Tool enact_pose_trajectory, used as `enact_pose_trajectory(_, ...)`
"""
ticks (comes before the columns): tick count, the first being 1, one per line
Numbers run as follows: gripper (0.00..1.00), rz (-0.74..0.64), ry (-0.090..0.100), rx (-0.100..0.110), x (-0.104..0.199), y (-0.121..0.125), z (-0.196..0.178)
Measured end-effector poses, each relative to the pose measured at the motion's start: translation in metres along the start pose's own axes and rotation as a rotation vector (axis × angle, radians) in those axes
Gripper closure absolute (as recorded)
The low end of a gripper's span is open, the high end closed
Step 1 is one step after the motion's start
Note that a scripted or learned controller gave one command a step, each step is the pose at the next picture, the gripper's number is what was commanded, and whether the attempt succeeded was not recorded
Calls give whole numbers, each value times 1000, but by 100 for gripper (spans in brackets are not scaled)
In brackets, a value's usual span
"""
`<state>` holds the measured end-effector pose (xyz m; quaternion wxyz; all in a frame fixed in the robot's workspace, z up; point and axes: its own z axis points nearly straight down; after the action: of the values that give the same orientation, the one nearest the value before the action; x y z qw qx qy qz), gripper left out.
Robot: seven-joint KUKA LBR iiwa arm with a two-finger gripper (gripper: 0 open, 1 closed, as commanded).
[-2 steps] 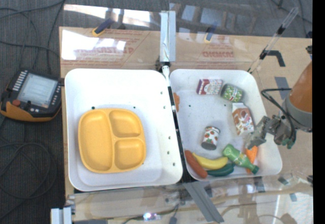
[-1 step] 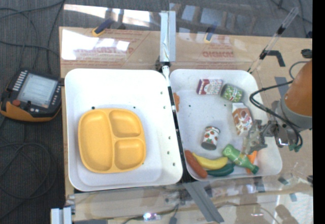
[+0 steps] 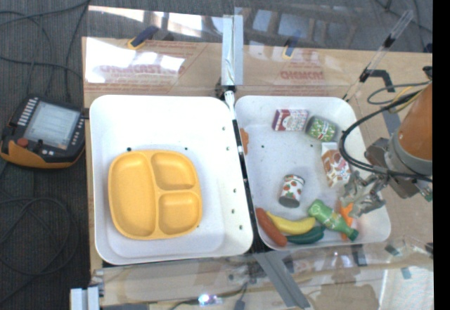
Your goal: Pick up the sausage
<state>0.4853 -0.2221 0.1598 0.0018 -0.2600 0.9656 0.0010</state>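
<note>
Lying along the near rim of the right bin, the sausage is a reddish-brown piece at the bin's near left corner, angled toward the divider between the two bins. Touching its right end is a yellow banana, with a dark green vegetable tucked just beneath it against the rim. Right of these sits a green bottle, and by its far end a small orange carrot. The end effector hangs over the bin's right side above that carrot, well apart from the sausage; whether its fingers are spread or closed I cannot tell, and nothing is visibly held between them. Near the middle of the bin floor stands a small can with bare white floor around it, leaving open room to the sausage's far side. Farther back, a speckled packet lies near the right wall, then a green can and a red-and-white carton by the far rim. In the left bin rests a yellow divided tray. Beyond both bins the tabletop is bare wood.
</note>
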Motion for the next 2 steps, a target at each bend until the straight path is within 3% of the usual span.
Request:
enact_pose_trajectory(1, 100, 128, -1, 0, -19, -10, -55)
enact_pose_trajectory(2, 100, -249, 1, -2, -10, -5, -30)
